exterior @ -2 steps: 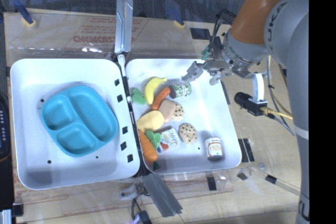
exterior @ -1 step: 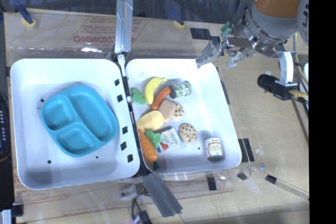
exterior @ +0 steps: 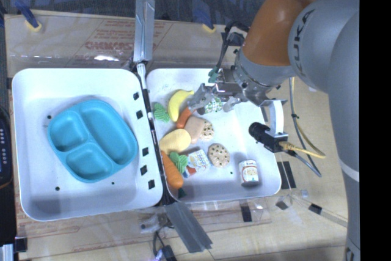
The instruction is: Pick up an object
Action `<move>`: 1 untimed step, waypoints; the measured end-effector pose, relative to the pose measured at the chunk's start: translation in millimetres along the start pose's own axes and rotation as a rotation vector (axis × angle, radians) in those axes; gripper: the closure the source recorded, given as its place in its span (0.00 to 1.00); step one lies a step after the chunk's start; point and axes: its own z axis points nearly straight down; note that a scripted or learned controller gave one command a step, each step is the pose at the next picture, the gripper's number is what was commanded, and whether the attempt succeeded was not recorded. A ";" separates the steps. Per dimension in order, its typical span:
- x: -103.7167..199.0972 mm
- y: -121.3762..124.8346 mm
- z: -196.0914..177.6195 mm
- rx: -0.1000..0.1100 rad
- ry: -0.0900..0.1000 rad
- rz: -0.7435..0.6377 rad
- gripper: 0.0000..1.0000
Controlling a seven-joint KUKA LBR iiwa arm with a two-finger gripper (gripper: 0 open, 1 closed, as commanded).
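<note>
My gripper [exterior: 204, 101] hangs low over the upper middle of the right bin [exterior: 235, 128], on the grey arm with its orange band [exterior: 275, 27]. Just left of it lies a yellow banana [exterior: 177, 102]. A small white packet with green dots [exterior: 215, 106] sits right against the gripper; whether it is gripped I cannot make out. Below the gripper lie a tan toast-like piece [exterior: 195, 128], a yellow lump [exterior: 175, 140], a cookie [exterior: 218, 154], a carrot [exterior: 173, 171] and a small jar [exterior: 248, 172].
The left bin [exterior: 36, 101] holds a blue divided plate [exterior: 91, 139]. A green leafy toy [exterior: 160, 112] lies by the divider between the bins. A white and blue packet [exterior: 198, 161] lies beside the carrot. A black fitting with cables [exterior: 266, 134] hangs over the right bin's right side.
</note>
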 end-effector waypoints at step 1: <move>-8.6 58.7 68.0 -0.004 -0.001 -0.059 0.00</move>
